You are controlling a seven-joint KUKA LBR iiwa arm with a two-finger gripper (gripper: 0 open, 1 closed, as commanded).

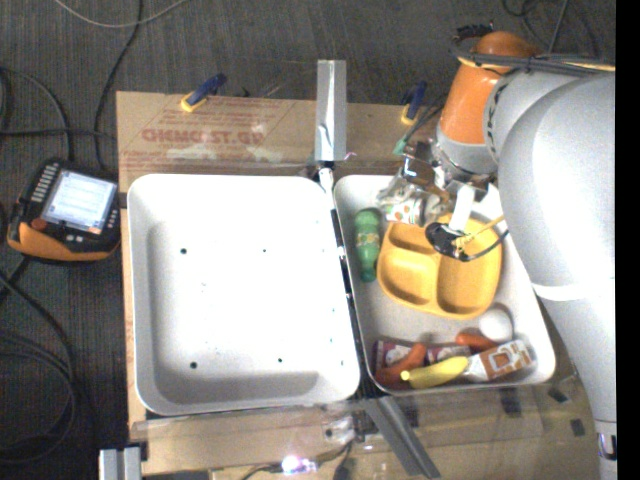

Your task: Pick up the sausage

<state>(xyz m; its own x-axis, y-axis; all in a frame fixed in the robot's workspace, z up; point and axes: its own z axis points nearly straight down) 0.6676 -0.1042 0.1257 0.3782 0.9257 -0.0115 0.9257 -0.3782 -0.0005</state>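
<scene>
The sausage [397,354], reddish brown, lies along the front wall of the right bin [345,268], partly under a yellow banana [437,371]. My gripper [424,190] hangs at the far end of that bin, well away from the sausage, above a small dotted box [400,209] and the back edge of a yellow divided tray [440,268]. Cables and wrist parts crowd around it.
A green bottle [367,238] lies left of the yellow tray. A white egg [495,322], an orange carrot [476,340] and a labelled bottle [507,359] sit by the sausage. The left bin [135,268] adjoins. A pendant [70,208] lies far left.
</scene>
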